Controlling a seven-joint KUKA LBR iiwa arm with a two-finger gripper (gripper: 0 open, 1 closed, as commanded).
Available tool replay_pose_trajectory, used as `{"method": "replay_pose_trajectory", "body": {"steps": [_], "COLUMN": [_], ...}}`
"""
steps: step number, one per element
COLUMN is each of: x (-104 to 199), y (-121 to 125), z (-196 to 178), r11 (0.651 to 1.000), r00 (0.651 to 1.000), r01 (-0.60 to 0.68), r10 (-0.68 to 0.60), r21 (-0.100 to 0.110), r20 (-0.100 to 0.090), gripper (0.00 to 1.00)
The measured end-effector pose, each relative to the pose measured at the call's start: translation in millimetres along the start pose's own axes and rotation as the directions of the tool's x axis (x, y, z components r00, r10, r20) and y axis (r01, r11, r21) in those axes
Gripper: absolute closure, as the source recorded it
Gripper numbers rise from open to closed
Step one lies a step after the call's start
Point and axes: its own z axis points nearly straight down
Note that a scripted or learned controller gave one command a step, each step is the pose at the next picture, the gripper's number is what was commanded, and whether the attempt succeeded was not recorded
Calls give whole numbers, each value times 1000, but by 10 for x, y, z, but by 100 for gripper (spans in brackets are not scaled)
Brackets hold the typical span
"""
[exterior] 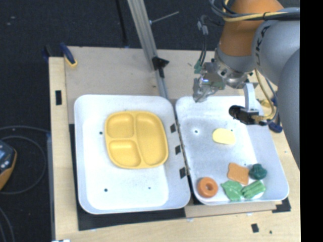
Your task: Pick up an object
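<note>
My gripper (201, 92) hangs over the far left corner of the right bin (202, 122), under the orange-banded wrist, with nothing visible between its fingers. In that bin lie a pale yellow oval piece (223, 136) near the middle, an orange ring (207, 186) at the front, an orange-brown slab (237, 173), a dark green lump (258, 172) and two light green pieces (242, 190) at the front right. The yellow oval is nearest the gripper, a little to its front right.
The left bin (91, 185) holds a yellow divided plate (136, 139). A slanted metal pole (146, 39) rises behind the bins, ending at a black clamp (160, 64). Black cable fittings (245, 114) hang off the arm over the right bin's far side.
</note>
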Motion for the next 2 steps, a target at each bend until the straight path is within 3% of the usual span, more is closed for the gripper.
{"method": "replay_pose_trajectory", "body": {"steps": [1,2], "x": [486,974], "y": [42,-8], "z": [-50,146], "r11": [1000,1000], "r00": [1000,1000], "r01": [-1,-2], "r10": [1,2], "r21": [1,4], "r20": [1,2], "gripper": [100,100]}}
